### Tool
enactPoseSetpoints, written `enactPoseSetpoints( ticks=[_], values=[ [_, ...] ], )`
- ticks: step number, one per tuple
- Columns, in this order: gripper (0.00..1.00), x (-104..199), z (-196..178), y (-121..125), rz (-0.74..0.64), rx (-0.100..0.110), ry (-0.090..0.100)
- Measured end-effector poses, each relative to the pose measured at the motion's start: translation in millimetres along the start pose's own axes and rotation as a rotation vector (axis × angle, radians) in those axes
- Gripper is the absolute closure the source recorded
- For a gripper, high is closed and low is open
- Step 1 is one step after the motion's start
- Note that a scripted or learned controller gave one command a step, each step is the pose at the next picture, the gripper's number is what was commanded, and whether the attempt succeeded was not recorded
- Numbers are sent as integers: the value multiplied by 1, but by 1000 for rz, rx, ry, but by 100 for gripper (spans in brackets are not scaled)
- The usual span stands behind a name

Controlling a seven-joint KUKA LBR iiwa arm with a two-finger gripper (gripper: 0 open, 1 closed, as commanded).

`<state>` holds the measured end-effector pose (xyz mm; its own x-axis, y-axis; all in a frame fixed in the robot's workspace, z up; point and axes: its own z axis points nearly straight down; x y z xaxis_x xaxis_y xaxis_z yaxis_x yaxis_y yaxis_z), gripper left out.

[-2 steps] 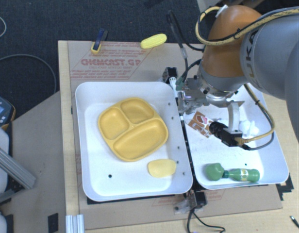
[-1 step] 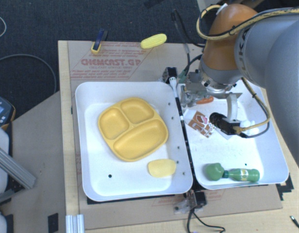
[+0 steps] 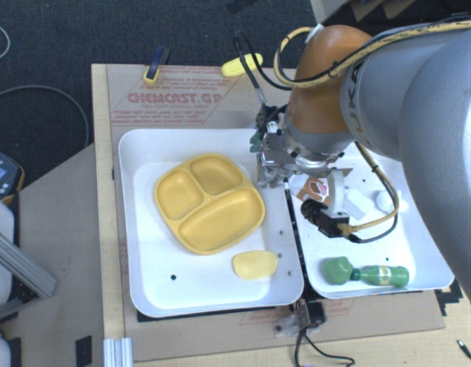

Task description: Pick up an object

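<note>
While the gripper (image 3: 271, 173) hangs low over the divide between the 2 bins, just off the right rim of the yellow divided plate (image 3: 210, 202), I cannot tell its state. Nearest candidate is that plate, lying to the gripper's left, its long axis slanting from upper left to lower right. A yellow oval piece (image 3: 254, 264) sits just below the plate; a green bottle (image 3: 365, 273) lies farther right of it, lengthwise across the right bin (image 3: 419, 235).
</note>
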<state>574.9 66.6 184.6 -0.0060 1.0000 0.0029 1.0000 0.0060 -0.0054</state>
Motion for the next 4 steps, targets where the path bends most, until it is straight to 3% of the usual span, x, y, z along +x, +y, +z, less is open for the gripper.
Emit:
enactPoseSetpoints(
  ticks=[1, 2, 3, 4],
  values=[
    [100, 116, -33, -60, -6, -6, -1],
    [100, 103, 22, -50, 8, 2, -5],
    [100, 88, -1, 8, 8, -11, -3],
    [100, 164, 2, -49, -3, 1, 0]
  ],
)
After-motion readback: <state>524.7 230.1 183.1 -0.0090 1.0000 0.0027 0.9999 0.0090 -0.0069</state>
